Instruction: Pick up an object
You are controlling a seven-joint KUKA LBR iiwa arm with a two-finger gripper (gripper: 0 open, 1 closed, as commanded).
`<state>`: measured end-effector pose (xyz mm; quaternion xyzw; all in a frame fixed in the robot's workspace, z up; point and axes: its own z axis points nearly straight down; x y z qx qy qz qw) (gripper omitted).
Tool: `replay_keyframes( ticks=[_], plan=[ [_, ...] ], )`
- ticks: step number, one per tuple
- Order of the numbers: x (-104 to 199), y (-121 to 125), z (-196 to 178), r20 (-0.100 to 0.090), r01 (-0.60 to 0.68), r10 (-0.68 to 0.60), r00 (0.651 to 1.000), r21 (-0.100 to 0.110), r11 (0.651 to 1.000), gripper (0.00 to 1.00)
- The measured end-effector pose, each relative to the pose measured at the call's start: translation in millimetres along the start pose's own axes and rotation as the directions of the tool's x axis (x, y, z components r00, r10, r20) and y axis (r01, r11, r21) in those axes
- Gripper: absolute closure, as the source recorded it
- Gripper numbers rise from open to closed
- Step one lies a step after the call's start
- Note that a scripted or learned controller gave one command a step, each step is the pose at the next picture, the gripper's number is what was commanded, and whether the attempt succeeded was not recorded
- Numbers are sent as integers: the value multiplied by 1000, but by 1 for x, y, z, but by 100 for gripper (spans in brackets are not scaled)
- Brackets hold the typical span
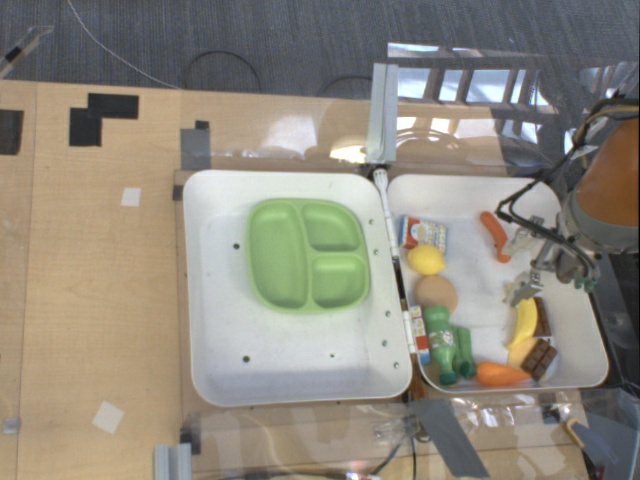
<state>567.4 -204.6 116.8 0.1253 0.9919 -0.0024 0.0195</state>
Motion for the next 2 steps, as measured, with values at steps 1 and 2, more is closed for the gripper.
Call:
replay_keyframes(
  ticks=[1, 2],
  plan=[
    [7, -3, 27, -26, -89, 89, 996, 2, 996, 0],
    [2, -2, 12, -8, -84, 84, 996, 1, 996, 100]
  ],
)
